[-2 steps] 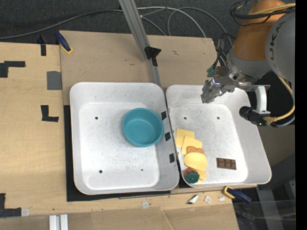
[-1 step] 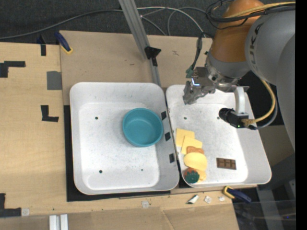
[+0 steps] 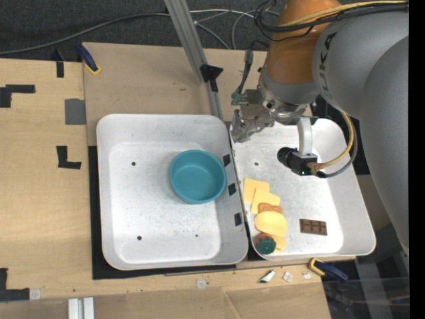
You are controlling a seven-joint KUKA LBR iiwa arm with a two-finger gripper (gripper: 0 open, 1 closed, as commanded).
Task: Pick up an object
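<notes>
Up there — gripper [image 3: 243, 130] at bin [image 3: 345, 243] edge

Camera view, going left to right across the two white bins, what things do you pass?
Left bin → teal bowl → yellow pieces by the right bin's left wall → brown chocolate piece.

**Robotics lab bench**

Looks like a research lab: plywood surface [image 3: 153, 72] marked with black tape, two white bins [image 3: 119, 178] mounted side by side, loose cables [image 3: 133, 22] trailing behind, grey industrial arm [image 3: 358, 52] reaching in from the right.
</notes>
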